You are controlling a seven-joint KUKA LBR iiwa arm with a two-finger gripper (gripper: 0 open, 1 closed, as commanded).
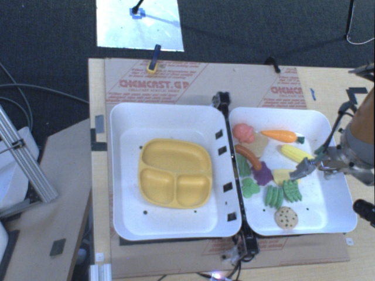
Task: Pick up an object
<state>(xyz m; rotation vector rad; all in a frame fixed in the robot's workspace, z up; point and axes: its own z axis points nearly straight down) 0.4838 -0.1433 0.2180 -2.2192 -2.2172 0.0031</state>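
Observation:
The right bin (328,127) holds several toy foods: a pink round piece (245,132), an orange carrot (280,136), a yellow corn cob (295,153), a brown sausage (248,156), purple grapes (263,172), a pale yellow block (282,175), green vegetables (273,195) and a speckled cookie (286,217). My gripper (303,169) reaches in from the right and hangs low over the middle of this bin, just right of the yellow block and above a green leafy piece (292,191). Nothing is visibly held.
The left bin (126,127) holds a yellow divided plate (174,172). A black hinge strip (229,157) runs between the bins. Cardboard lies under both bins. A metal frame (23,157) and cables stand at the far left.

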